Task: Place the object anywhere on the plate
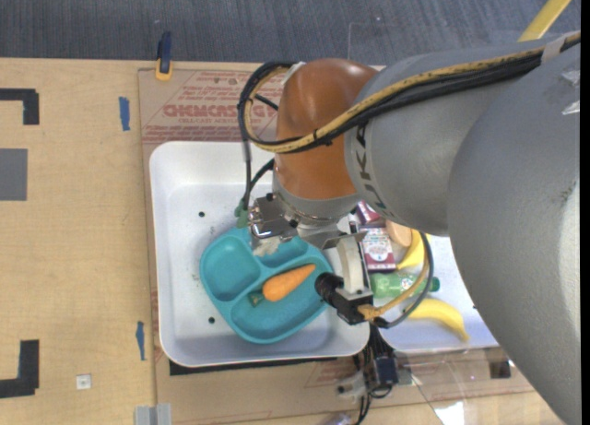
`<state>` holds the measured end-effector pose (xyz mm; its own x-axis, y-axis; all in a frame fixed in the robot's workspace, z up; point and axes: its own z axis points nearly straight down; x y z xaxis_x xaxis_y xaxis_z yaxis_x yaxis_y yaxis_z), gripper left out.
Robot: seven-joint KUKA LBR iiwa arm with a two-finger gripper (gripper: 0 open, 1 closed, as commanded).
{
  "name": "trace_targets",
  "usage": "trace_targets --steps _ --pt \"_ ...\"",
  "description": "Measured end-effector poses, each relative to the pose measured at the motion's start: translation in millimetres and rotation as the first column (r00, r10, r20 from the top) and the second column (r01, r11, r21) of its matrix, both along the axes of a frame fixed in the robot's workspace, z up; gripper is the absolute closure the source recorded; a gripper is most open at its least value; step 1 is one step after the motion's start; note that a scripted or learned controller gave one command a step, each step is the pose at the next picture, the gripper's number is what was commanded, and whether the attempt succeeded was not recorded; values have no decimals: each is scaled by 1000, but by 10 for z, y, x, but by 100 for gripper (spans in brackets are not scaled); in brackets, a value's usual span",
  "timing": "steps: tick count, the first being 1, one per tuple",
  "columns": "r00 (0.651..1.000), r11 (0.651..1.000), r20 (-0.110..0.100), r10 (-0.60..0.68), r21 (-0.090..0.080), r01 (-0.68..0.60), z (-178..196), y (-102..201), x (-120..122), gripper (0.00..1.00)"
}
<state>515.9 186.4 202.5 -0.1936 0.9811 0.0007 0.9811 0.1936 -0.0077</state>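
Note:
A teal divided plate lies in the left white bin, toward its front right. An orange carrot rests on the plate, across its right compartment, tip pointing right. My gripper hangs low over the plate's far right edge, just behind the carrot, under the grey wrist and orange band. The wrist hides most of the gripper, and I see nothing lifted off the plate.
The right bin holds a yellow banana, a second yellow piece, a maroon carton and a green item. The arm covers most of that bin. Cables loop around the wrist. Cardboard and bench lie to the left.

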Motion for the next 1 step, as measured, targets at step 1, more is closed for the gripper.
trace_targets --steps 1 --pt "1000 1000 2 0 0 0 9 -5 6 0"
